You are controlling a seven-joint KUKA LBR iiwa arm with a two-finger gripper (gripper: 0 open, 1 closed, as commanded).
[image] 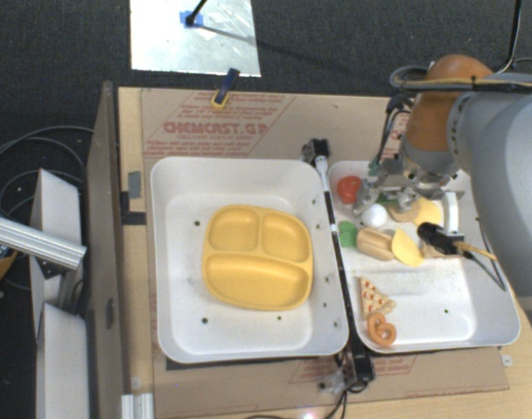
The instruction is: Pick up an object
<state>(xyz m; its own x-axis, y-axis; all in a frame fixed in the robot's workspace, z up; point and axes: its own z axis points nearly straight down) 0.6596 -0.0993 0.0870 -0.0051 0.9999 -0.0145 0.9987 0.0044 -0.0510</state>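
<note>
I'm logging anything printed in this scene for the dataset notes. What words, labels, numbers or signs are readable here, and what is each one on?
"CHEMCAST GP" in large red letters on the brown cardboard sheet under the white bins; the last letters are less sure.
Smaller red lines above and below it on the same sheet: too small and blurred to read.
Red print on the cardboard's front edge: unreadable.
</note>
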